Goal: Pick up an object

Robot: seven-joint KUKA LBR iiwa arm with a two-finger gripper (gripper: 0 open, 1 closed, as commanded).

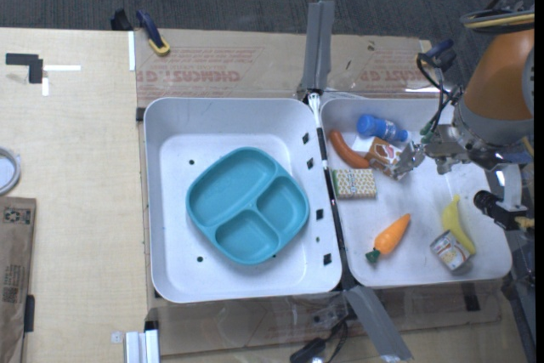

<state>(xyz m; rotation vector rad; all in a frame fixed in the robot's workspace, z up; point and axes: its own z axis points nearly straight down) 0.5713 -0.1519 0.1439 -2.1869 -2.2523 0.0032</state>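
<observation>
The right bin (484, 268) holds several objects. A blue bottle (379, 128) lies at the back, with an orange-red sausage (346, 150) to its left. A small red and white carton (386, 156) sits beside the sausage. In front of them lie a patterned square pad (354, 183), a carrot (391, 235), a yellow banana (455, 222) and a small can (450, 252). My gripper (411, 157) reaches in from the right, low in the bin, right against the carton's right side. Nothing is visibly lifted.
The left bin (161, 183) holds a teal divided plate (247, 205). A grey divider post (319, 42) stands behind the seam between the bins. The arm's orange band (501, 81) and cables hang over the right bin's far right edge.
</observation>
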